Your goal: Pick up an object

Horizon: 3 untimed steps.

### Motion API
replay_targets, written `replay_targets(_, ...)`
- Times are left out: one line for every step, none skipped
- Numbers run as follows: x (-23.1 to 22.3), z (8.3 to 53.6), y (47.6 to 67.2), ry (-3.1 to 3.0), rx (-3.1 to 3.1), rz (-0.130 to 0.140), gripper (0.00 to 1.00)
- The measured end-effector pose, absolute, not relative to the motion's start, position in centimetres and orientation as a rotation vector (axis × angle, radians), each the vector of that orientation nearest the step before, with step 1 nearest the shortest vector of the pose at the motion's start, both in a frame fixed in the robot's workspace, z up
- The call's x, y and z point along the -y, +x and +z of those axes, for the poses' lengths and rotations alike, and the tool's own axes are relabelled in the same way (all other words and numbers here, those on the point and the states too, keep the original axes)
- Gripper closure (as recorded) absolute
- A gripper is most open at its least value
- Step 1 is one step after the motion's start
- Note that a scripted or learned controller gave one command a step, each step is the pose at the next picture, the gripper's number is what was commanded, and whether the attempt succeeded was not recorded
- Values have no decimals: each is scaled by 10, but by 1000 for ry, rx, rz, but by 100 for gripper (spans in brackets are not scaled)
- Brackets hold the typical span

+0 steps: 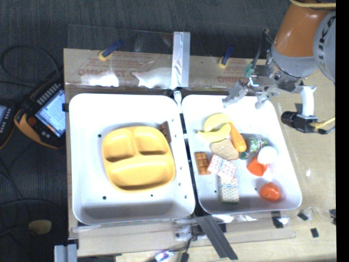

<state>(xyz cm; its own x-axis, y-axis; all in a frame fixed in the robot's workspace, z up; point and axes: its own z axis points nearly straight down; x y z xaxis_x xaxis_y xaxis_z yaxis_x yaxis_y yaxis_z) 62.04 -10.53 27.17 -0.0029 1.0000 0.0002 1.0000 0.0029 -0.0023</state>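
My gripper (246,96) hangs over the far edge of the right bin (288,162), its two fingers spread open with nothing between them. Below it in that bin lie a yellow banana-like piece (216,123), an orange carrot (238,138), a slice of bread (224,148), a green bottle (256,144), a red and white item (260,161), a red tomato (270,191), a brown chocolate bar (202,163) and patterned packets (224,169). The nearest item, the banana piece, sits a short way in front of the gripper.
The left bin (84,146) holds a yellow divided tray (138,156) with a small brown item (165,130) at its far right corner. A metal divider (180,59) stands behind the bins. A handheld pendant (44,113) lies left of the bench.
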Motion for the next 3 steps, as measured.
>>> replay_targets(119,132,639,-2121,2315,5,0)
replay_targets(135,89,626,-1669,2672,-7,0)
replay_targets(108,89,617,-1912,2506,-9,0)
